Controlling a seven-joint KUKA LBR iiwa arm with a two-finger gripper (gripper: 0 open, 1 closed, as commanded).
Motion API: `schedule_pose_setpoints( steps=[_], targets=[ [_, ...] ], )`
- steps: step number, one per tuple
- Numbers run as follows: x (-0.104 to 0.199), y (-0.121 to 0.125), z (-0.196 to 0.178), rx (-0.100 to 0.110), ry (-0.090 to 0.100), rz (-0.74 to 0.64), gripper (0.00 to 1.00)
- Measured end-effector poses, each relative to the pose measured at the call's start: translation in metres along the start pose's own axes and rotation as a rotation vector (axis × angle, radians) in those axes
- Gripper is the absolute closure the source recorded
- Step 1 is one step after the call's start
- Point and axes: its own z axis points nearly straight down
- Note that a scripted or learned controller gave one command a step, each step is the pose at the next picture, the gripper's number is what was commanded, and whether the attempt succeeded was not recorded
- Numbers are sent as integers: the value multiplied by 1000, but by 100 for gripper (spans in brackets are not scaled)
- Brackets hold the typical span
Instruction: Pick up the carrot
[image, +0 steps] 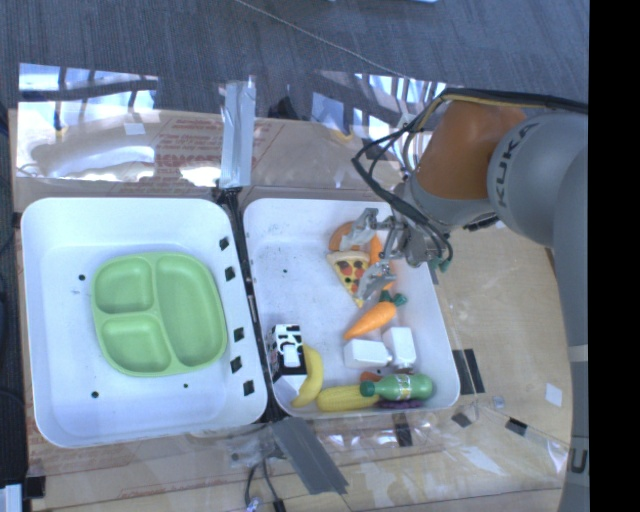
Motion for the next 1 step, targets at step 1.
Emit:
schedule_pose_setpoints(
  steps=[1],
  targets=[
    [-20, -5, 40, 2, 0, -23, 0]
  ],
)
